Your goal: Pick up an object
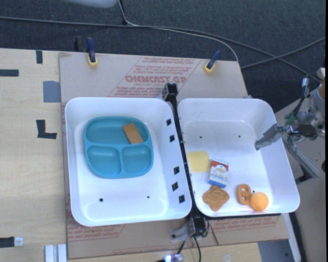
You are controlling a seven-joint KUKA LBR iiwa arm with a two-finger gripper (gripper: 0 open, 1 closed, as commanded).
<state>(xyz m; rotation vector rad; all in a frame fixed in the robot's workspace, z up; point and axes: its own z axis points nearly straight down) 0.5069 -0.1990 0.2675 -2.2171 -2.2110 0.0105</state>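
Observation:
The right bin (235, 111) holds a yellow cheese slice (198, 161), a small white, blue and red carton (218, 173), a brown cookie-like piece (215, 198), a pretzel (243, 193) and an orange ball (259, 201). These lie in the bin's front half. My gripper (266, 138) reaches in from the right, above the bin's right rim. It stands apart from all the objects, with nothing seen in its hold.
The left bin (76, 162) holds a blue divided plate (106, 157) with a tan wafer (133, 133) in its upper right section. A black hinge strip (177, 157) runs between the bins. Two clamps (91, 52) hold the cardboard at the back.

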